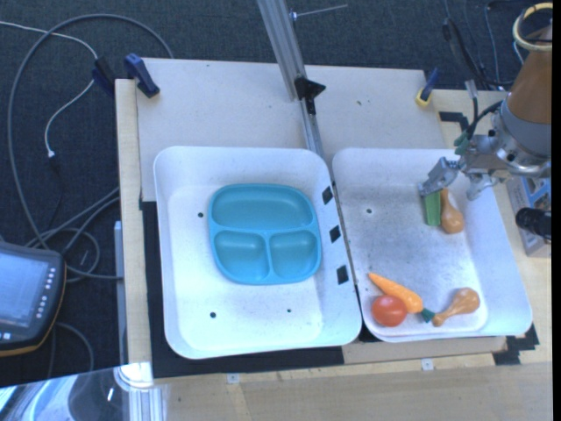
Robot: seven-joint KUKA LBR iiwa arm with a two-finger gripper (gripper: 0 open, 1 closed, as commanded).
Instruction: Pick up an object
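The likeliest target is a small green block (pixel 431 209) lying against a tan, pear-shaped toy (pixel 450 217) near the far right of the right bin (pixel 386 235). The gripper (pixel 456 175) hangs just above and beside this pair, its two fingers spread apart with nothing between them, one grey finger (pixel 437 176) slanting down towards the top of the green block. Whether it touches the block cannot be judged from this angle.

So the pick looks barely begun: the tool is in place over a candidate, but no grasp is made and nothing is lifted. Closing on something and raising it is what is left.

Further out in the same bin, along the near edge, lie a carrot (pixel 396 288), a red tomato (pixel 389 310) and a tan gourd-like toy (pixel 459 303) (all well apart from the gripper). The left bin (pixel 184 253) holds a blue divided plate (pixel 263 232). Both bins sit on a pale wooden bench (pixel 219 103) with blue clamps (pixel 141 74) at its far corners, a metal post (pixel 279 24) rising behind, and cables (pixel 61 68) trailing over dark carpet.
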